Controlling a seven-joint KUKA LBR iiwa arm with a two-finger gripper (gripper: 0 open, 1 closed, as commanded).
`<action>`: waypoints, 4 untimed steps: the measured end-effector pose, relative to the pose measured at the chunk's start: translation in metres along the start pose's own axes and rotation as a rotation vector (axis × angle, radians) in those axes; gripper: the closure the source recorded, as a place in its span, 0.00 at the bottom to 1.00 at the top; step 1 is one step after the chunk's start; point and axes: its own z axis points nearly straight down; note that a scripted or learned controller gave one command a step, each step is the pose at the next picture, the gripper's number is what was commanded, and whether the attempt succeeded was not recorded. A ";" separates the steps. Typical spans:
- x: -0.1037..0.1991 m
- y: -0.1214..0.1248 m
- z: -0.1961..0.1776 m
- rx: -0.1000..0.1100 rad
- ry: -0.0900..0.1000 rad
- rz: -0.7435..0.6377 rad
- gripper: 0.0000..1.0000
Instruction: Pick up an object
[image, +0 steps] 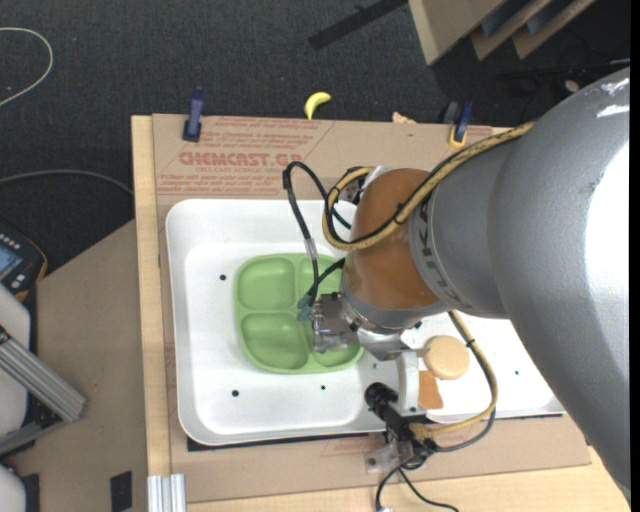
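Gripper (325, 325) down over right edge of green divided plate (272, 312) in left bin (200, 330); its state cannot be told. Cardboard desk (240, 158) printed "CHEMCAST".

2 blue clamps (193, 113), yellow banana (317, 102)

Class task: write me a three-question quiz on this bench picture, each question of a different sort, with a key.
1. True or false: the green plate lies in the left bin.
2. What colour is the band above the arm's wrist?
3. The round tan disc lies: A) on the green plate, B) right of the plate, C) on the floor.

Key: 1 true; 2 orange; 3 B.
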 end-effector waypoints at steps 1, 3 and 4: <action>0.062 -0.009 -0.084 -0.020 0.002 -0.001 1.00; 0.027 0.061 -0.028 -0.015 -0.005 0.012 1.00; 0.015 0.076 -0.224 -0.034 0.001 0.007 1.00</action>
